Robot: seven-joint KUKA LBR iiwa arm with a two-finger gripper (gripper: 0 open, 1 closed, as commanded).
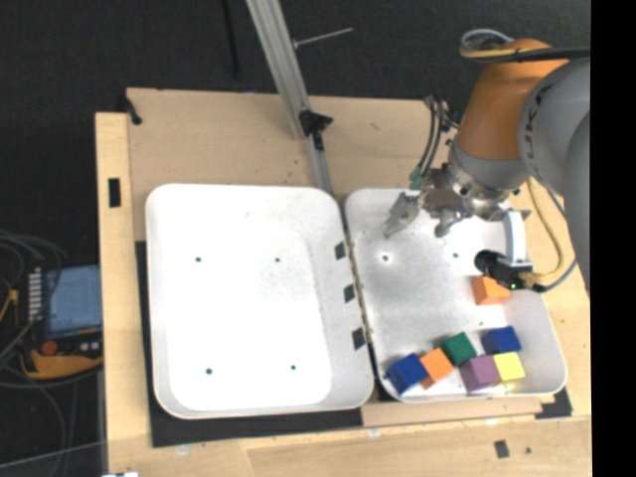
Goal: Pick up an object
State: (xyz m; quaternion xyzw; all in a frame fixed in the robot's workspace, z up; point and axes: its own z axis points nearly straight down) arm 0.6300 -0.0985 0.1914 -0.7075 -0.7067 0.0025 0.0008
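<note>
The grey arm with its orange band reaches in from the right, and its two-finger gripper [419, 222] hangs with fingers spread over the far end of the right shallow white bin [397, 296]. Nothing sits between the fingers. A small orange block [489, 290] lies near the bin's right wall. Along the near edge cluster a blue cube [406, 372], an orange cube [436, 365], a green cube [458, 348], a purple cube [480, 373], a yellow cube [510, 367] and a second blue cube [501, 341]. The left white bin [248, 296] lies alongside.

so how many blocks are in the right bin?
7. Six cluster along the near edge: blue, orange, green, purple, yellow, a second blue. Another orange lies apart by the right wall. The arm may hide more.
</note>
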